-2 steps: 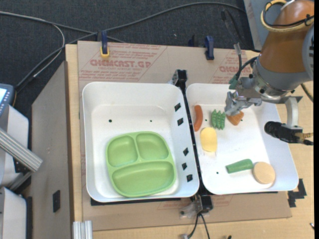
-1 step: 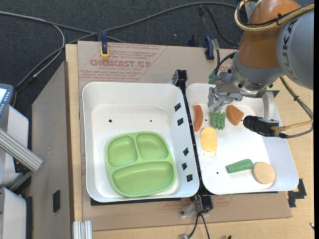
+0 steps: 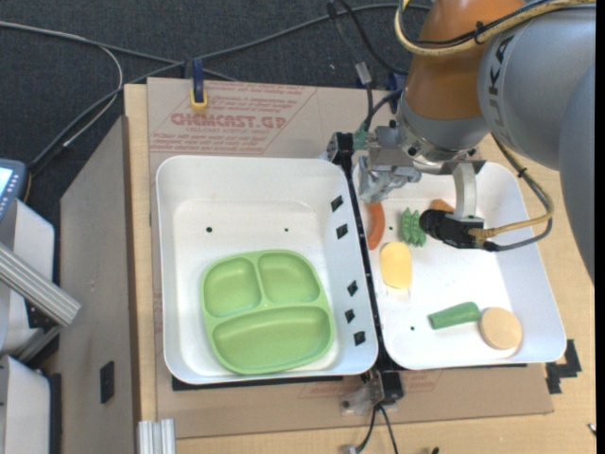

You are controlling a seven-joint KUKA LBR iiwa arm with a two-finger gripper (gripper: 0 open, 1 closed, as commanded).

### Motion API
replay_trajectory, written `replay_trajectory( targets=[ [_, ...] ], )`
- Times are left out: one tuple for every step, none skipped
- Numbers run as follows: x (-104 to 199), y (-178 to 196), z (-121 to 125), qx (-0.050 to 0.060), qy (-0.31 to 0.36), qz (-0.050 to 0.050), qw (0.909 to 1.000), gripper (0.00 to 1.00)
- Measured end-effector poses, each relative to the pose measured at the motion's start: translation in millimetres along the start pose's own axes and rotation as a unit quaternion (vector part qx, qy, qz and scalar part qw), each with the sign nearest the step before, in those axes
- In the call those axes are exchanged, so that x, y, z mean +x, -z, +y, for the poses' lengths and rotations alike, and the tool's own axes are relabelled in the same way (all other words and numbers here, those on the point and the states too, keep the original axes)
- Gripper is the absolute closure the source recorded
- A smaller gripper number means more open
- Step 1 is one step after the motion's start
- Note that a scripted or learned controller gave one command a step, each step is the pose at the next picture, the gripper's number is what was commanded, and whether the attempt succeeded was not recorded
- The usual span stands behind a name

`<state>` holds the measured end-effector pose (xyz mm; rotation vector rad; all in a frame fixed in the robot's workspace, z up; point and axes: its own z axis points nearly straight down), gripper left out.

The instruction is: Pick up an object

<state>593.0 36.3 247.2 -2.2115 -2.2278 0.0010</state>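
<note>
Over the upper left corner of the right shallow white bin (image 3: 529, 348): claw (image 3: 378, 185), hanging below the grey arm with orange band (image 3: 454, 26); its opening cannot be told from this slanted view, and nothing is seen held in it.

Just below the claw: slim orange-red carrot-shaped toy (image 3: 375, 225), lying lengthwise beside the bin's left wall. Nearest candidate for the pick.

Just beside it, to the right: small green leafy plastic piece (image 3: 409, 227); below, a pale yellow rounded plastic piece (image 3: 396, 265).

Further out, lower right of the same bin: green plastic bar (image 3: 453, 316) touching a tan round disc (image 3: 500, 328).

Left shallow white bin (image 3: 180, 253): light green divided plastic tray (image 3: 267, 310).

Handling note: descend straight over the carrot toy's middle, closing across its narrow width. The wall stands close; keep the wall-side half clear of it, and avoid snagging the leafy piece.
</note>
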Motion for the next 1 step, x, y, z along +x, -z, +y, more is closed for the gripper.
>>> replay_trajectory(
  targets=[
    [50.6,-17.7,29.5,0.000,0.000,-0.001,1.0000,1.00]
  ],
)
